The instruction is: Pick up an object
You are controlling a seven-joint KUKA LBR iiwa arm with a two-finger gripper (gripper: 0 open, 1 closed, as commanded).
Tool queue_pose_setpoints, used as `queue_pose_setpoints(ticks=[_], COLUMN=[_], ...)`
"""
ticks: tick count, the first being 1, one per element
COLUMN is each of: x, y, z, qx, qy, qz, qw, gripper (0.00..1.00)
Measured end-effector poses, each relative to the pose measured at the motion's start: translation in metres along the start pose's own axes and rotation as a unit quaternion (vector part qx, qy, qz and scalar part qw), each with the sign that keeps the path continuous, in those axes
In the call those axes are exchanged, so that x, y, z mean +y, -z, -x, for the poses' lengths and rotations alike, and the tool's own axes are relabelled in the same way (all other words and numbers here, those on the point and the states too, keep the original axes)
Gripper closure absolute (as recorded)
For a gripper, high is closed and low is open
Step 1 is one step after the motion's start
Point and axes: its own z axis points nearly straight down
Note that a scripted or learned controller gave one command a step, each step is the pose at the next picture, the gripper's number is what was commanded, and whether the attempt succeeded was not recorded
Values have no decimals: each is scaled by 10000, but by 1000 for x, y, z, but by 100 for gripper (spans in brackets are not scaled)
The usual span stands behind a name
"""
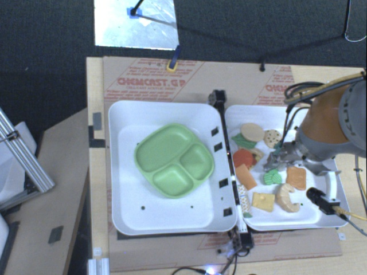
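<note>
From the camera above the table (pixel 97 171), I count two white bins side by side. The left bin (pixel 123 153) carries one green plate (pixel 174 160) with three compartments, lying a little tilted near its middle. The right bin (pixel 330 179) holds the toy food, and I count about eight pieces: one round tan sandwich (pixel 252 133) at the top, one cookie (pixel 272 136) just beside it, one red piece (pixel 242 157) below the sandwich, one orange wedge (pixel 246 177) under that, one green piece (pixel 273 177) near the middle, one orange cracker (pixel 296 177) to its right, one yellow cheese square (pixel 263 201) toward the front, and one pale curved pastry (pixel 286 199) beside the cheese. My arm (pixel 330 122) comes in from the right over this bin, and my claw (pixel 277 157) hangs low among the pieces, just above the green one and near the red one. Whether my claw is spread or pressed together I cannot tell; it is too dark and small to read.
</note>
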Motion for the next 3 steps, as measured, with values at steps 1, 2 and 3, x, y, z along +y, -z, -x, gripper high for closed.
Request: queue_pose_setpoints(ticks=[1,2,3], x=[-8,-2,-1], y=[54,117,128], z=[0,5,5], qx=[0,-4,4], qy=[-1,17,19], qz=[2,17,-10], qw=[10000,10000,10000], gripper=[100,100,100])
